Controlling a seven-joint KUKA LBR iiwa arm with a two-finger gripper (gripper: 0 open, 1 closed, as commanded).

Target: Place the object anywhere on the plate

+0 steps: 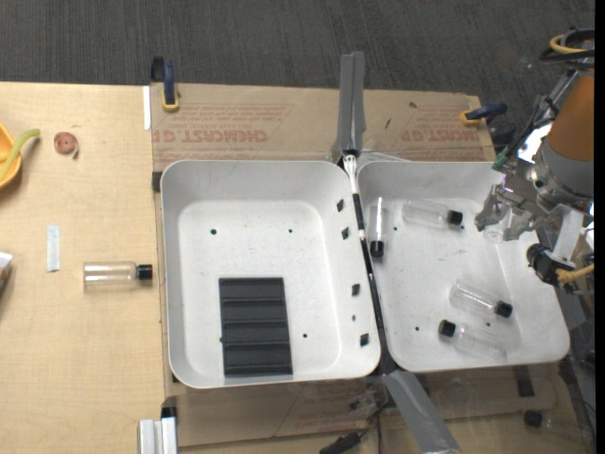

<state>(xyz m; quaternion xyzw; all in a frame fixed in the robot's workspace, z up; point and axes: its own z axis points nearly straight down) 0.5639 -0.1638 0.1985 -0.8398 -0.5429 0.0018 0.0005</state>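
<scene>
Two shallow white plastic bins, the left one (189, 197) and the right one (416, 343), look smooth with a faint speckle. A ribbed black matt plate (255, 326) lies in the left. Clear glossy plastic vials with black caps (480, 302) glint. The pale wooden bench (85, 367) is matt; brown cardboard (255, 126) looks dull.

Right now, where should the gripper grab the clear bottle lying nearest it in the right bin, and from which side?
Probably the clear bottle is best taken across the middle of its body, coming straight down from above. It lies flat on the right bin floor, black cap toward the right, so the fingers should close across its narrow width, away from the cap.
</scene>
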